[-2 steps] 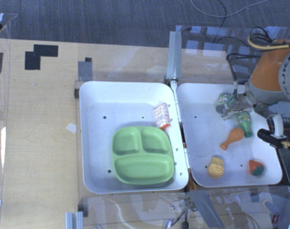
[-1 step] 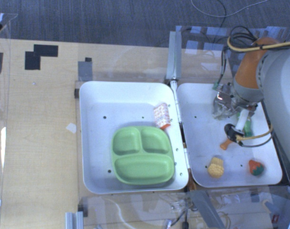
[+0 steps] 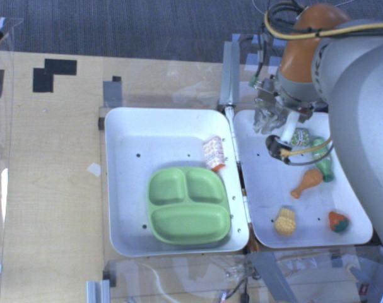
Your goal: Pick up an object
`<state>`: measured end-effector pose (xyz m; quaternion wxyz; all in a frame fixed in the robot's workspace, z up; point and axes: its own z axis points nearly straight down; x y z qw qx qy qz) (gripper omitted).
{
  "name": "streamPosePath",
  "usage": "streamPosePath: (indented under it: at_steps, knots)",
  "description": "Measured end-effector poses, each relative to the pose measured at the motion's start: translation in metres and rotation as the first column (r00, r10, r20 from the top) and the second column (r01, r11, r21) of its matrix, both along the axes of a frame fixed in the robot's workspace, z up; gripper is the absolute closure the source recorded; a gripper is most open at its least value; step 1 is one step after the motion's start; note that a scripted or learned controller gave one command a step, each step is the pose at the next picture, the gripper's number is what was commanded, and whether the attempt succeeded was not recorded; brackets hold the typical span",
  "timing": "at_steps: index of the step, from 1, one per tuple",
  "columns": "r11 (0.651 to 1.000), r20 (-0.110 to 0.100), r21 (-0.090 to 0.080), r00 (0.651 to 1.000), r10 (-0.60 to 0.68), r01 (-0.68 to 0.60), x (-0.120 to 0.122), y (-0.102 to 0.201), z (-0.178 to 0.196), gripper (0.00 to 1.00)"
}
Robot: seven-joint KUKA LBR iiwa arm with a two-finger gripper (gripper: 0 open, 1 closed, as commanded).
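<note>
Over the right bin [image 3: 260, 188], the gripper [image 3: 264, 120], grip unclear, hovers near 4 toys.

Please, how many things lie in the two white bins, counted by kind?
Green divided plate: 1
Wrapped packet: 1
Toy foods: 5 - drumstick, corn, strawberry, green-white ball, green piece
Total: 7

**Grey arm, orange band, looped cables**

The arm [image 3: 358, 74] is a broad, smooth, pale grey casing with rounded edges. Above the wrist sits a glossy orange band [image 3: 305, 43], domed on top. Black and yellowish cables [image 3: 279, 8] loop over its far side. Below it, the wrist [image 3: 286, 103] is metallic grey, with a black cable [image 3: 292, 156] curling beneath.
</note>
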<state>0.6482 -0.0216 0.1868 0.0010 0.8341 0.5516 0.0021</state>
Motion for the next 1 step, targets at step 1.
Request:
streamPosePath:
  at_steps: [1]
  knots:
    - [0.990,-0.002,0.000,0.990,-0.138,0.138,0.0019,0.0818,0.0254,1.00]
